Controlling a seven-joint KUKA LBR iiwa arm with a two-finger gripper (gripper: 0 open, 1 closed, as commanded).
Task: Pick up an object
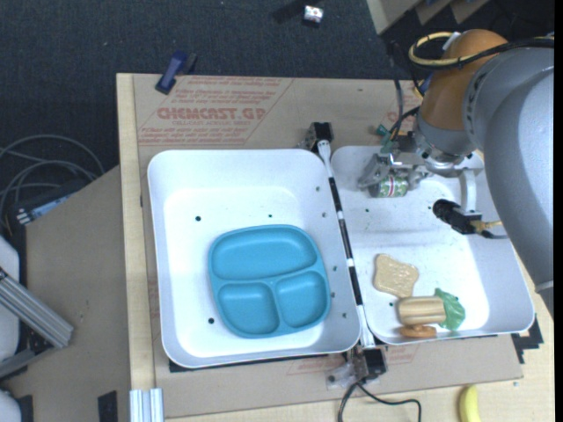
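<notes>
My gripper (387,179) hangs low over the far end of the right bin (497,293), close to its back wall. A small greyish thing with a green patch (398,186) sits right at the gripper tip; whether it is held is unclear. Nearer the front of that bin lie a tan bread-like slice (394,275), a tan roll (420,309), a green piece (451,310) beside the roll and a small orange sausage shape (418,331). A blue divided plate (268,280) rests in the left bin (171,227).
The two bins meet along a raised divider rim (341,236). They stand on a brown board (220,108) with red print. A blue clip (175,70) lies at the board's far left corner, and a yellow object (469,404) lies by the front edge.
</notes>
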